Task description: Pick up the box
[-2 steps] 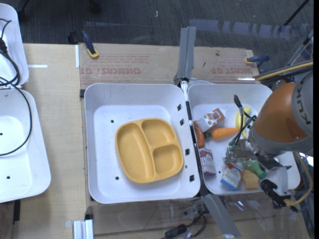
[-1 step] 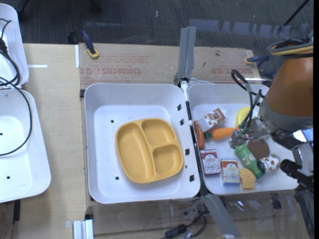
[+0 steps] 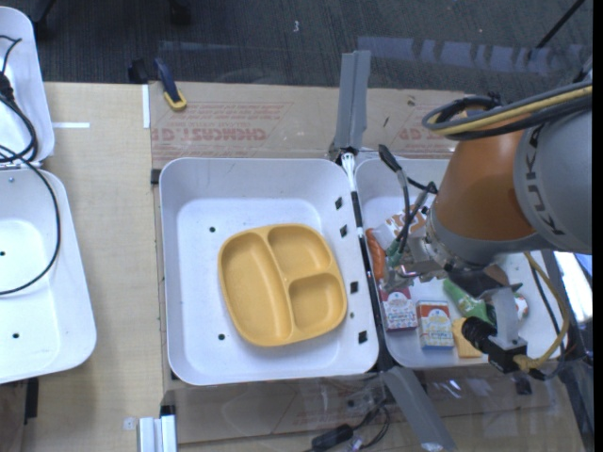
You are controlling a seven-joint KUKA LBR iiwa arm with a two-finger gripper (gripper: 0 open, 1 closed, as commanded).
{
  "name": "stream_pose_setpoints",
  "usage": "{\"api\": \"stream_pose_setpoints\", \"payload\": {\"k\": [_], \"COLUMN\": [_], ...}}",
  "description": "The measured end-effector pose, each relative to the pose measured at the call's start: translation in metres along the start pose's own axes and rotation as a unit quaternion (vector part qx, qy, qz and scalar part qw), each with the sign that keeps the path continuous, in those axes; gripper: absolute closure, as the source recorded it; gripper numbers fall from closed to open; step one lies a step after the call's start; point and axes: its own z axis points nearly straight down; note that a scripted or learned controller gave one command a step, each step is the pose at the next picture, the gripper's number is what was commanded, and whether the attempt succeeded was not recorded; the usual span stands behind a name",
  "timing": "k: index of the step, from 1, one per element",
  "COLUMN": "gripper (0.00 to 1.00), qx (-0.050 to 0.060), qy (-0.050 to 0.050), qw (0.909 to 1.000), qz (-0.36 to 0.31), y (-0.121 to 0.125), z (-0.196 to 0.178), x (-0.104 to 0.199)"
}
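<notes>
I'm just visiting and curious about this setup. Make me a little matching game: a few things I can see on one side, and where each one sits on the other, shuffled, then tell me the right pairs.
Things:
1. yellow divided plate
2. small red and white box
3. robot arm
4. left bin

Places:
A. reaching in over the right bin
B. lying in the right bin, near its front left corner
C. lying in the middle of the left bin
D. holding the plate, beside the right bin

Pairs: 1-C, 2-B, 3-A, 4-D
</notes>
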Motion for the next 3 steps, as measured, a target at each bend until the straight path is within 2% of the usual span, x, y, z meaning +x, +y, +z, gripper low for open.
{"api": "stream_pose_setpoints", "payload": {"k": [2, 3], "gripper": [1.00, 0.00], "qx": [0.001, 0.001], "qy": [-0.001, -0.001], "qw": [1.0000, 1.0000], "qz": [0.000, 0.000], "y": [0.0016, 0.0016], "z": [-0.0166, -0.0166], "x": [-0.0022, -0.0022]}}
